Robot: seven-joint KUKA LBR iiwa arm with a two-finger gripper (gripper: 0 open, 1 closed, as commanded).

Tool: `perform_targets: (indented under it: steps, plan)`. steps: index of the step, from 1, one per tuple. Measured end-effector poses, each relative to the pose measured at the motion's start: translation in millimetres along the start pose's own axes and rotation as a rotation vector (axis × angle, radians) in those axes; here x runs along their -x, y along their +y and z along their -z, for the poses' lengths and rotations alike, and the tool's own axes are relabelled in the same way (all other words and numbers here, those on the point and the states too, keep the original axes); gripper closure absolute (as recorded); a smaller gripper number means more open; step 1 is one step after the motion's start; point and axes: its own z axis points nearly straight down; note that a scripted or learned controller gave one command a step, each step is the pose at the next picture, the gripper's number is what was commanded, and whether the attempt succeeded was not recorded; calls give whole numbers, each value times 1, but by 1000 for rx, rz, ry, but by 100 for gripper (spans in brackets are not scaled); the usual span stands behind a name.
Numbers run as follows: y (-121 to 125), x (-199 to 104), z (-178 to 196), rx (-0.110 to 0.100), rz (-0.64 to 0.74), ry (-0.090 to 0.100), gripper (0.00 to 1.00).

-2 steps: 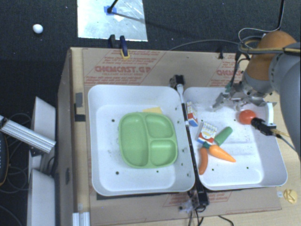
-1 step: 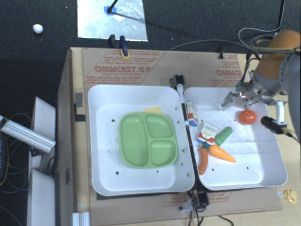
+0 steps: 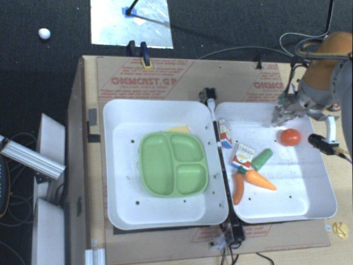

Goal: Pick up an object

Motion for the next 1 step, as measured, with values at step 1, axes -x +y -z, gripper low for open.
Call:
perform_targets:
  steps: [1]
  plan:
    - [0,0,0,0,1,0,0]
